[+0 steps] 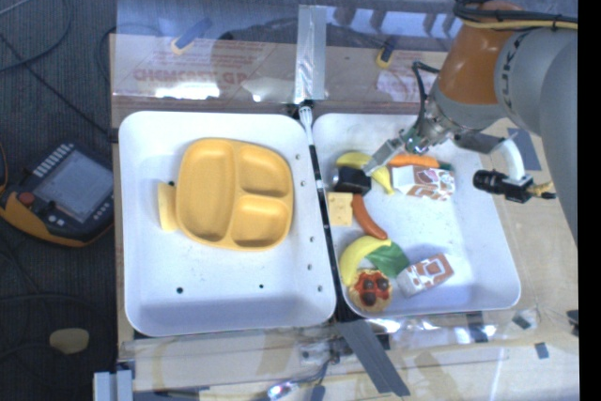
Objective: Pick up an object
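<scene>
My gripper reaches down into the left part of the right bin. Its dark tip sits on or just beside a yellow banana-like toy. From this angle I cannot see whether anything is held. Close by lie a tan cracker-like square, an orange sausage-shaped toy and a white and orange carton with an orange piece on top. Nearer the front are a yellow and green toy, a round fruit piece and a second small carton.
The left bin holds a yellow divided tray with a pale yellow piece at its left side. A ridge separates the two bins. A handheld pendant lies on the floor at left.
</scene>
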